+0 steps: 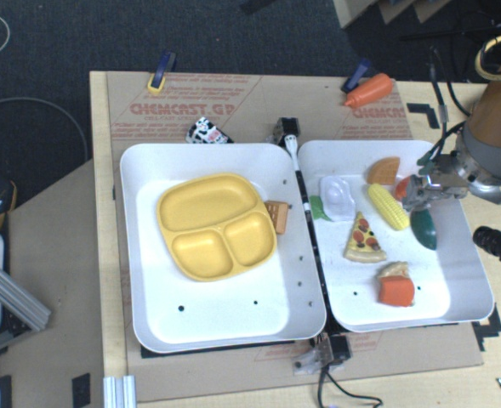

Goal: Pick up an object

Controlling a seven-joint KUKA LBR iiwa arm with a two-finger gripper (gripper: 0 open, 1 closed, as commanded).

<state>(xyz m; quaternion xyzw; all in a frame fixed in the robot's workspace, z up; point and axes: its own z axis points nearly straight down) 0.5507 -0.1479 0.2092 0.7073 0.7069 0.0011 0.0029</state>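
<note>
My gripper [417, 194] hangs low over the far right part of the right bin [454, 300]. It sits just right of a yellow corn cob [389, 206] and just above a dark green toy [424, 229]. An orange rounded toy [384, 171] lies behind the corn. Left of the corn rests a clear plastic piece [337, 196]. A pizza slice [365, 240] lies near the bin's middle. Toward the front stands a red block with a tan top [396, 289]. The gripper's body hides whatever is directly beneath it.
The left bin [161, 313] holds a yellow divided plate [216, 225] and a small brown piece [276, 217] by its right wall. An orange carrot toy [369, 90], a yellow-blue clamp [159, 73] and a black-white toy [206, 131] lie on the bench behind the bins.
</note>
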